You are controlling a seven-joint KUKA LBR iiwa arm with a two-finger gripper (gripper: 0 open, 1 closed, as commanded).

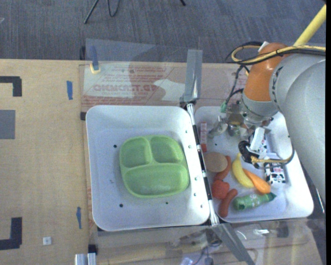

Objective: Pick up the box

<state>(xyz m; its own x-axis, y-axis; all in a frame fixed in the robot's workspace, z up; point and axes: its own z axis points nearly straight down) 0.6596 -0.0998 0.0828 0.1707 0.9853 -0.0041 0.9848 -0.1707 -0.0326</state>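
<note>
Hovering in the right bin (pixel 297 207), end effector (pixel 234 126) (opening state: cannot tell) risks missing the box (pixel 261 145) and snagging the crowded banana (pixel 239 172)

robot lab | taped bench (pixel 41 155) | twin white bins (pixel 98 155) | tripod legs (pixel 103 8) on carpet

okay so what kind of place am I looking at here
Most likely a robotics lab test bench: a grey robot arm reaches over two white bins, one holding a green divided plate, the other toy food.
</note>
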